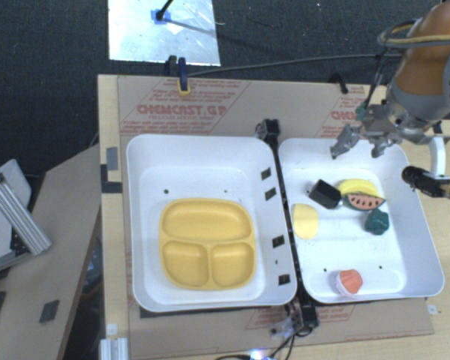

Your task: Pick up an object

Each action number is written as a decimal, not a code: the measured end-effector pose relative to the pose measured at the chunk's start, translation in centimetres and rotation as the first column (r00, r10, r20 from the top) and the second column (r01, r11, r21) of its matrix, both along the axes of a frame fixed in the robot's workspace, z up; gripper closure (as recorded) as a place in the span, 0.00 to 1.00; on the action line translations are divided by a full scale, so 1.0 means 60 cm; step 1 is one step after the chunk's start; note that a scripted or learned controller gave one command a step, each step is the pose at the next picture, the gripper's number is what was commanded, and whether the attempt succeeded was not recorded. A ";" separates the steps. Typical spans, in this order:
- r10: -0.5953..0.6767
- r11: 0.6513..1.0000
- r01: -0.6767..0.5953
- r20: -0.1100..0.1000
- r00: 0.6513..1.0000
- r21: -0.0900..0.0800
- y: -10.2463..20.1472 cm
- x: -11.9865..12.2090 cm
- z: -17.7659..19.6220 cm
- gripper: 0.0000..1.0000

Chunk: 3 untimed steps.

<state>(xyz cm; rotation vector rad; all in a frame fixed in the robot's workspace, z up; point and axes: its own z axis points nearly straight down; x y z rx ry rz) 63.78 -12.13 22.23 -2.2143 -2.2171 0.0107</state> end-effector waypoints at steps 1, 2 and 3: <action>0.002 1.000 -0.002 0.012 1.000 -0.001 0.000 0.004 0.013 0.00; 0.000 1.000 0.000 0.011 1.000 -0.002 -0.009 0.007 -0.058 0.00; 0.004 1.000 -0.004 0.008 1.000 -0.001 0.005 0.013 -0.155 0.00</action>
